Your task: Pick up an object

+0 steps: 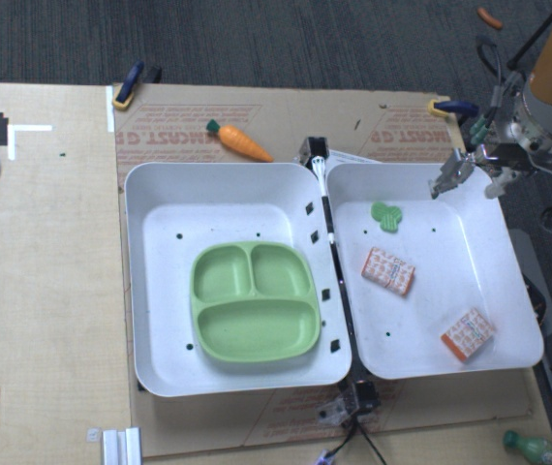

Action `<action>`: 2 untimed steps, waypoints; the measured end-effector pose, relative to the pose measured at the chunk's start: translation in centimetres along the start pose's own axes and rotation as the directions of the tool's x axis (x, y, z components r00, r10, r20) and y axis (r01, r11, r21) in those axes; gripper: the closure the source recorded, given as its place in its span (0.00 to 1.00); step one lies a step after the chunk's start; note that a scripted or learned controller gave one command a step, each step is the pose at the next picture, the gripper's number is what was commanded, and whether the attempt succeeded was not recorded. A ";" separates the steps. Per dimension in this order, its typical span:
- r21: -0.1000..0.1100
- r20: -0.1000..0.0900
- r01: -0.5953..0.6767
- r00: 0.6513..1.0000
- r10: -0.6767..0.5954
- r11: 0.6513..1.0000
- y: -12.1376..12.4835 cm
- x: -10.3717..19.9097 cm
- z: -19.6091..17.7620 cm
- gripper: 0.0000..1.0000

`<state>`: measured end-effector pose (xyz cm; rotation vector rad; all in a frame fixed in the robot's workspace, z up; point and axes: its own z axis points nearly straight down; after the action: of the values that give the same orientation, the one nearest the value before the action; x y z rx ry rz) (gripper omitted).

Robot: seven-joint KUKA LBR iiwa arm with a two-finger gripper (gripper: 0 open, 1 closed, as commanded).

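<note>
End effector (470, 170) over right bin (508, 260) top-right corner, grip state unreadable; nearest target green piece (386, 216) lies down-left, packets (388, 271) farther.

Upside-down red print on cardboard (286, 114), unreadable; small boxes' (388, 271) print too.

Three small things lie in the right bin (508, 260). A little green piece (386, 216) sits near the far wall. A small flat box (388, 271) with red print lies in the middle, a bit tilted. Another box like it (468, 334), with an orange edge, lies near the front right corner.
</note>
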<state>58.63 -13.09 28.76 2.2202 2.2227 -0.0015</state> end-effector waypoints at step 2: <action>-0.001 0.000 0.258 0.966 -0.258 0.966 -7.7 10.6 9.5 0.00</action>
<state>50.95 -2.53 19.23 1.9115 2.4928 -0.0003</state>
